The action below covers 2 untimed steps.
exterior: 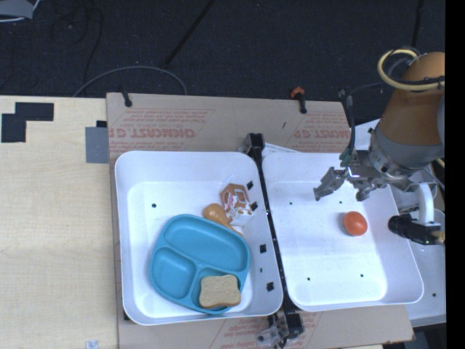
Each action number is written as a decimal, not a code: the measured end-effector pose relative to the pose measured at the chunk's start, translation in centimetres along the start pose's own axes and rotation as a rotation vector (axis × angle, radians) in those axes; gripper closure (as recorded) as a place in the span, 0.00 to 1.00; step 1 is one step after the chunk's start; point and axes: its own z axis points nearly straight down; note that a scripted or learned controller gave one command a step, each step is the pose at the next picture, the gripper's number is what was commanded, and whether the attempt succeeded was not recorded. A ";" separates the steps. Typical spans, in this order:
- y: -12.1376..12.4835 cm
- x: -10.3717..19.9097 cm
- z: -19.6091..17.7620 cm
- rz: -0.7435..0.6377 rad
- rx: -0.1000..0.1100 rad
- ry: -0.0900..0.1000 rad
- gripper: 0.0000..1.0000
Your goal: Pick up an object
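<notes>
At the bottom of the frame the near edge of a cardboard sheet (320, 329) shows under the two bins, with a black clip (280, 331) at the seam between them. In the lower left bin (134, 195), nearest the bottom edge, a slice of bread (219, 291) lies in the lower right compartment of a blue divided plate (189, 257); the plate's other compartments hold nothing. Just above the plate's upper right rim, a small yellow-orange piece (215, 213) touches the rim, and a brown and white wrapped item (236, 199) sits just beside it, close to the divider between the bins.

In the right bin (327, 282), a small orange-red ball (355, 224) rests on the white floor, right of the bin's middle, apart from the walls. It lies free, with nothing gripping it.

Above and slightly left of the ball hangs the end effector (347, 184), reaching in from the right of the frame. Its two fingers are spread wide, one pointing left toward the bin's middle, and nothing sits between them. It hovers near the ball but does not touch it. Behind it rises the grey arm (407, 140) with its orange band (414, 100) at the upper right.

Farther back, the cardboard carries printed lettering, and two clamps (299, 97) stand at its far edge. To the left lies the pale wooden bench (51, 224), and beyond everything a dark floor (218, 35) with cables.
</notes>
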 end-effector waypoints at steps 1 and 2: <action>0.2 0.0 -0.6 -0.002 -0.012 -0.002 0.00; 0.0 0.2 3.7 -0.001 -0.008 -0.001 0.00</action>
